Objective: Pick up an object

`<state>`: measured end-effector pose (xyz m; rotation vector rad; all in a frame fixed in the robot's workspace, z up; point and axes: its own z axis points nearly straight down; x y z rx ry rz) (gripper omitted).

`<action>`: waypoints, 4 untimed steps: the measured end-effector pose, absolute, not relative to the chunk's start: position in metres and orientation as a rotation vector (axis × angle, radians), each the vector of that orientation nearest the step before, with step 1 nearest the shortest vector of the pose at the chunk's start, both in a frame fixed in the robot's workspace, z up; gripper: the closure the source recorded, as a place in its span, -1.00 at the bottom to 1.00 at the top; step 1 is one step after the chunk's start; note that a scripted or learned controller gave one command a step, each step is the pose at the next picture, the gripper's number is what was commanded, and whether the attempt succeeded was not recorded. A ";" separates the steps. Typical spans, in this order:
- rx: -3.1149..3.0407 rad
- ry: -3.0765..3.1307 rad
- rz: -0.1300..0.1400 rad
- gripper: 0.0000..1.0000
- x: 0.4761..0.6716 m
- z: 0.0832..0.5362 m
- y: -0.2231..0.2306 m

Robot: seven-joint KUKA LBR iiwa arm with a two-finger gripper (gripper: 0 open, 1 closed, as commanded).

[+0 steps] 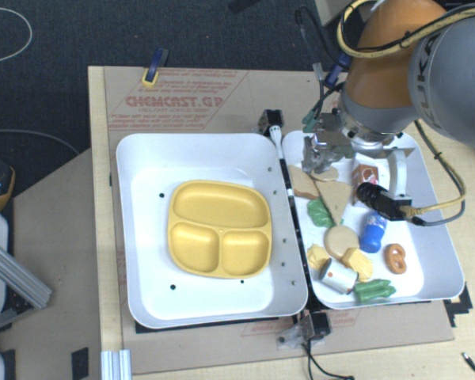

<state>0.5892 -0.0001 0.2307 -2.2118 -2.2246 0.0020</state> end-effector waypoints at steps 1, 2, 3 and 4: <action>-2.214 -2.222 0.005 1.00 0.590 0.218 0.037; -2.225 -2.222 -0.003 1.00 0.602 0.221 0.021; -2.219 -2.223 -0.001 1.00 0.589 0.234 0.029; -2.222 -2.224 -0.004 1.00 0.602 0.232 0.025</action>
